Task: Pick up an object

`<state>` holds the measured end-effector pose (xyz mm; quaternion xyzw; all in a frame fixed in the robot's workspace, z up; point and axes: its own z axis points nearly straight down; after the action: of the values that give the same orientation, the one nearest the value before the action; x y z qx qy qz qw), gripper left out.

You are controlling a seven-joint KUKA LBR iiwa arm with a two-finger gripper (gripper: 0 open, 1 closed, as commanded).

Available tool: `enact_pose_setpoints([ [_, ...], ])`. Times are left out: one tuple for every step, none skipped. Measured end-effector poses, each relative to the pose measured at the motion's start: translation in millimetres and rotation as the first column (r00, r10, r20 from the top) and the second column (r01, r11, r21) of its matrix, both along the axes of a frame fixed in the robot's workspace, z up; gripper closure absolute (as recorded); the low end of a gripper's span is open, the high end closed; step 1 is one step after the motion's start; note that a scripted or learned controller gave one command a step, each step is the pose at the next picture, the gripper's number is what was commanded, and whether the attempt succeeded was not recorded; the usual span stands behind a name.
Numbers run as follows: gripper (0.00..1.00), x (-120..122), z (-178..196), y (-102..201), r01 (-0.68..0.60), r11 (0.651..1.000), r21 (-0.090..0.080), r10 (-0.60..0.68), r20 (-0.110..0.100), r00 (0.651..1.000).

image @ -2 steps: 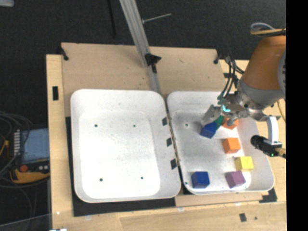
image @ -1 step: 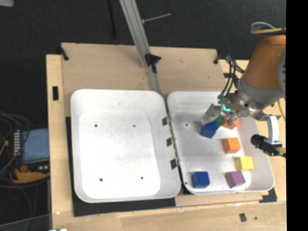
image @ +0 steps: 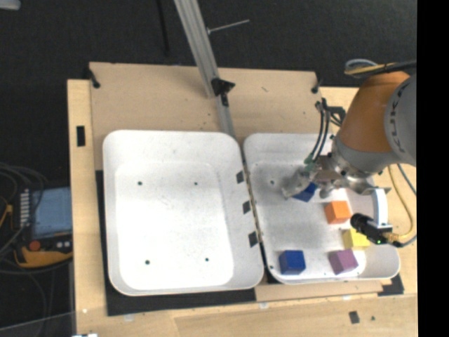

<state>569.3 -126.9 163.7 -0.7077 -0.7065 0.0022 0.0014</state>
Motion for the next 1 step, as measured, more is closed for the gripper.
enact_pose_setpoints([
  [0.00,-5.5,-44.4,-6.0,0.000,1.000,0.000,0.000,0.001,1.000],
])
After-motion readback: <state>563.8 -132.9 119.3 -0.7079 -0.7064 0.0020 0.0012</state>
